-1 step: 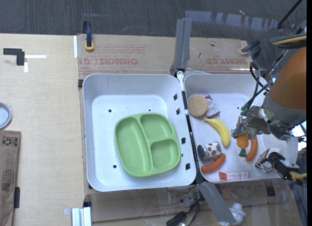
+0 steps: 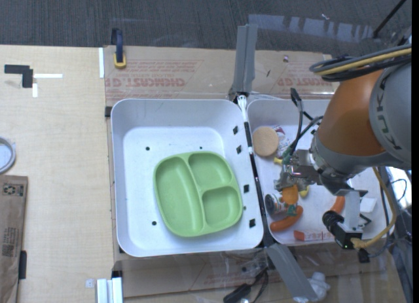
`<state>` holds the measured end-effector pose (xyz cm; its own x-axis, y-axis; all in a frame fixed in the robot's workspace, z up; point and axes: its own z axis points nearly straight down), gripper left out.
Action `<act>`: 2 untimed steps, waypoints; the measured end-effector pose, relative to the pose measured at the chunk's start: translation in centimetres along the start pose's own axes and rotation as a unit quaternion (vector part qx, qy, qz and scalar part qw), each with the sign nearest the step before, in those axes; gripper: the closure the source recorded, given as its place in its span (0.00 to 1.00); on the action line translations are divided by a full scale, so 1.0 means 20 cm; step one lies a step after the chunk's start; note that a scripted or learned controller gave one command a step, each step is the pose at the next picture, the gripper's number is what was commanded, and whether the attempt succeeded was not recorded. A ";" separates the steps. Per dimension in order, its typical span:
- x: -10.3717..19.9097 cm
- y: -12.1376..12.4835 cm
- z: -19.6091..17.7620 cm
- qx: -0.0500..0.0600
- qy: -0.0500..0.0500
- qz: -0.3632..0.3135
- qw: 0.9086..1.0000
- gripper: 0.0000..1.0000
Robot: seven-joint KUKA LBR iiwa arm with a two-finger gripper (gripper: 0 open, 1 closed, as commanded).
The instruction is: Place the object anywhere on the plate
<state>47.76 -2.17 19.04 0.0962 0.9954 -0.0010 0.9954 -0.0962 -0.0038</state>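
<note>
Hovering my tool (image 2: 288, 187) over the cluttered right white bin (image 2: 373, 230), beside the orange carrot-shaped toy (image 2: 286, 223); grip state: cannot tell. Green three-compartment plastic plate (image 2: 198, 194) lies left of the toy. Advice: secure one item before lifting.

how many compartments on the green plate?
3. The plate sits in the left bin: one long compartment on its left side, a smaller one at upper right, another at lower right. None look hidden.
</note>
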 end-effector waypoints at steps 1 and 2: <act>0.36 0.13 0.00 0.000 -0.001 -0.038 0.999 1.00; 0.36 0.13 0.00 0.000 -0.001 -0.038 0.999 0.00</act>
<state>51.01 4.77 19.02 0.0211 0.9998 -0.0022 0.9998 -0.0211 -0.0042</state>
